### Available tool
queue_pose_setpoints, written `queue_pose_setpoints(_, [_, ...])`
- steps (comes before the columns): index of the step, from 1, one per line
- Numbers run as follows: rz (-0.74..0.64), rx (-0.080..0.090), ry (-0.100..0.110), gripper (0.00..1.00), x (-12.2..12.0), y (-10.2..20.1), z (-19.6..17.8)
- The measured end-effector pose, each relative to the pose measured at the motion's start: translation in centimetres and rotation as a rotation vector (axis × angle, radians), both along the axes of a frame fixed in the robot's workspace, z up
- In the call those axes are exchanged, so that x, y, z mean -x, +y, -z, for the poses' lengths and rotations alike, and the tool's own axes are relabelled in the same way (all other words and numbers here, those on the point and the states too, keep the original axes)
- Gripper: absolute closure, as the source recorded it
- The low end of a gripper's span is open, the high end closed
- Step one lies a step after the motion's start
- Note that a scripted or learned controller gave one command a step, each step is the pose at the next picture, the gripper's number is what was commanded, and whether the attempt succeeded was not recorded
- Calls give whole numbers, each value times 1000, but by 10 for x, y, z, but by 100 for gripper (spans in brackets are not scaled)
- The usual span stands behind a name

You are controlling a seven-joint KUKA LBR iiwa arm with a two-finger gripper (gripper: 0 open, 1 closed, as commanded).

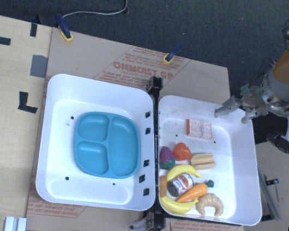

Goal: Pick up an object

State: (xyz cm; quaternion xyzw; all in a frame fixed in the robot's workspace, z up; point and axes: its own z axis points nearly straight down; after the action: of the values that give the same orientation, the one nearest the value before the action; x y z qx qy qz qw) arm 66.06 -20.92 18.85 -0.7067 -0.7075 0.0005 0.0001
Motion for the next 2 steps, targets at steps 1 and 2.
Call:
queue_pose_setpoints(1, [-1, -2, 3, 0, -7, 66, 74])
queue_pose_setpoints(2, [1, 3, -6, 0, 56, 83, 102])
